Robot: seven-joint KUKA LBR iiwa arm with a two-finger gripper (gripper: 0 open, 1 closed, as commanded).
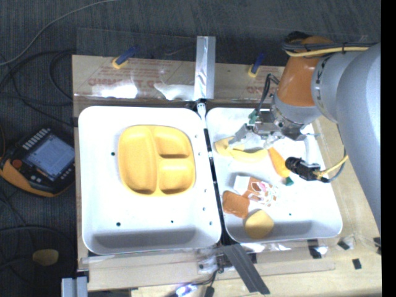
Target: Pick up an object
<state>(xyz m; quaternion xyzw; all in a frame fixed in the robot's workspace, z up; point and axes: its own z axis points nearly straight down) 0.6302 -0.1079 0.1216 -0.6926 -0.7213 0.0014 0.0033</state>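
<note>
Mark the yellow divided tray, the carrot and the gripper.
yellow divided tray (pixel 156 159): camera view, on the ridge between its compartments.
carrot (pixel 276 161): camera view, mid-length on its orange body.
gripper (pixel 263 129): camera view, at its fingertip end above the right bin.

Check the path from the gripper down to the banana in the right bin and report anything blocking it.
Nothing visible blocks it. The gripper hangs low in the right bin, right over the banana at the bin's upper left. The carrot lies just beside it to the right, and the other items sit nearer the bin's front, off the path.
</note>
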